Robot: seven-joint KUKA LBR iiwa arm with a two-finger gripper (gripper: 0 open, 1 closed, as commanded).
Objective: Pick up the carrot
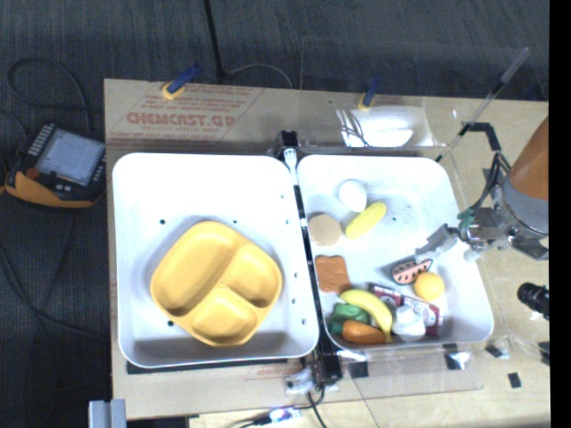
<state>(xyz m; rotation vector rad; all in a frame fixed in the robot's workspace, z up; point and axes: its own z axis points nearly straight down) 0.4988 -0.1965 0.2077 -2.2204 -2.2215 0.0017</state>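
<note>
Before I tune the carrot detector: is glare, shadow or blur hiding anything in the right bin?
Camera view: lighting is even and soft, with faint shadows beneath the food; the carrot at the right bin's near edge is sharp but partly covered by the banana; the end effector and arm look slightly soft; the clear sheet behind the bins catches bright glare.

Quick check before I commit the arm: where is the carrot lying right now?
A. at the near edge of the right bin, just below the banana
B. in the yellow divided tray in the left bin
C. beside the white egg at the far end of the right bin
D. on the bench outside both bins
A: the carrot lies along the near edge of the right bin, just under the banana.
</note>
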